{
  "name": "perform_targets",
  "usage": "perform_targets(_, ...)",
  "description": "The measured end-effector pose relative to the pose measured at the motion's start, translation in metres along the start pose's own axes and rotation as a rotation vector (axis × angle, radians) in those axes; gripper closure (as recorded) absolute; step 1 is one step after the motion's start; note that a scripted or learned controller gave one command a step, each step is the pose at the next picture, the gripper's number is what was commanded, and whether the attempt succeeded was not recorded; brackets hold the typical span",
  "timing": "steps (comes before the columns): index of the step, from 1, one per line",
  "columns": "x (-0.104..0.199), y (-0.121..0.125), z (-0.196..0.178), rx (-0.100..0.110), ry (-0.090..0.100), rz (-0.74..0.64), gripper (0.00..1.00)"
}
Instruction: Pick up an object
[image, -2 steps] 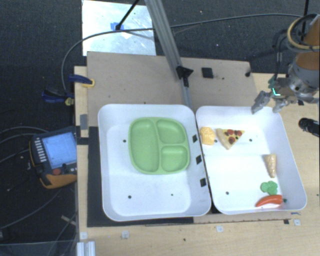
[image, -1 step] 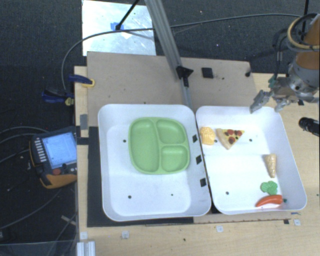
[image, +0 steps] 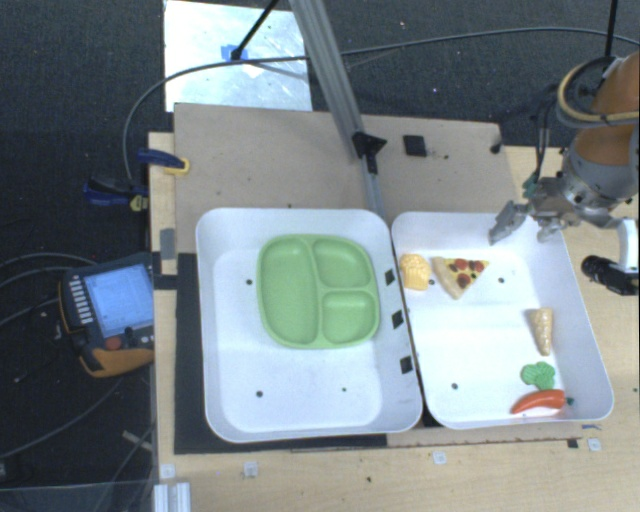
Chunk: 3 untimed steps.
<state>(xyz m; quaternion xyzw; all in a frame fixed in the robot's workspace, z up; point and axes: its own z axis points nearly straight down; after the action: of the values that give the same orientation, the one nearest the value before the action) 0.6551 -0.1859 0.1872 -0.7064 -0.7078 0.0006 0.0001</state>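
Note:
The right bin (image: 480, 385) holds several toy foods: a yellow corn piece (image: 414, 270) and a pizza slice (image: 460, 274) near its far left, a tan cone (image: 541, 329) at the right, and green broccoli (image: 537, 375) with a red sausage (image: 538, 402) at the near right corner. My gripper (image: 523, 222) hangs over the bin's far right edge, up and right of the pizza slice. Its two fingers are spread apart with nothing between them.
The left bin (image: 240, 400) carries a green divided plate (image: 318, 290). A grey pole (image: 335, 85) slants across the back of the bench. A handheld pendant (image: 108, 310) lies off the bench at the left, amid cables.

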Motion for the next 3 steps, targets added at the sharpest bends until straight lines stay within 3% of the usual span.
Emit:
perform_targets(2,-0.009,0.005,0.083,-0.013,-0.003,-0.001,0.0)
perform_targets(3,-0.008,0.006,0.073,-0.014,-0.002,-0.003,1.0)
